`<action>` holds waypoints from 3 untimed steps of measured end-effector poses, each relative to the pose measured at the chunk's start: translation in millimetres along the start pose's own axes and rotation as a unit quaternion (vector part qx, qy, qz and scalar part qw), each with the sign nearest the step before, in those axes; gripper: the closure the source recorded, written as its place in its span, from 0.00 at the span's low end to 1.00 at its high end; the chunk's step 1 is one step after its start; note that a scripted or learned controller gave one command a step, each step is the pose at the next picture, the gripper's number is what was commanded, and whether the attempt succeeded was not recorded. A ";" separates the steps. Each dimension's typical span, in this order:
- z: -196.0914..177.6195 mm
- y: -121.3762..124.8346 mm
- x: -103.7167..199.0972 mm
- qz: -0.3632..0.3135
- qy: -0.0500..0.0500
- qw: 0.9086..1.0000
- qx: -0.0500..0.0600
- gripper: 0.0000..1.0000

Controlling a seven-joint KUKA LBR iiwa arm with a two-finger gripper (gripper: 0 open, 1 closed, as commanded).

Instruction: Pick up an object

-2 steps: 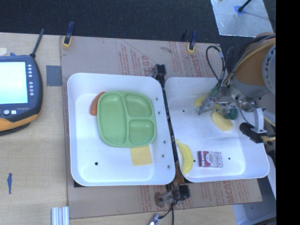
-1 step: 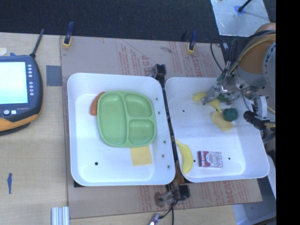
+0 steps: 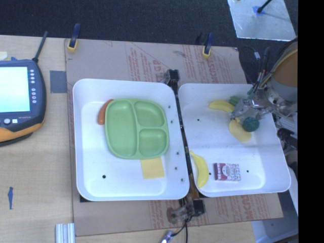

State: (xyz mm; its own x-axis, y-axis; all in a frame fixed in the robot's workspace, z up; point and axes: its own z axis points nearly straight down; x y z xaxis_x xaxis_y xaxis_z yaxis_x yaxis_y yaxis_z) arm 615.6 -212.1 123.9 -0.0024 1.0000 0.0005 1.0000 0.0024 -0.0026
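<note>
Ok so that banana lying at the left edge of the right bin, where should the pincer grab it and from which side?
Probably across the middle of the banana, coming straight down from above. It lies flat and curved, long axis running up and down the view, so closing across its narrow width fits best. Its left side hugs the right bin's wall, leaving little room for a finger there.

Honestly we can't read anything here. The cardboard sheet (image 3: 152, 62) under the bins has faint red print, and the small red-and-white packet (image 3: 226, 171) in the right bin (image 3: 263, 181) has a label, both too blurry.
</note>
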 end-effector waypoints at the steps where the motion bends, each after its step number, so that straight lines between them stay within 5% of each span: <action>1: 32.4 -39.2 8.5 -0.002 -0.001 1.000 0.001 0.00; 2: 31.5 34.5 14.4 0.000 0.000 1.000 0.000 0.00; 3: 32.5 -32.1 65.6 -0.001 0.000 1.000 0.001 0.00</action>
State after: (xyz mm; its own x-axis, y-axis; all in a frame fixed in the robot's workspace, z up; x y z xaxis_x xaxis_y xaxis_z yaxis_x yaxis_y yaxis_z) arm 583.2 -146.5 91.5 -0.0049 1.0000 -0.0004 1.0000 0.0049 -0.0052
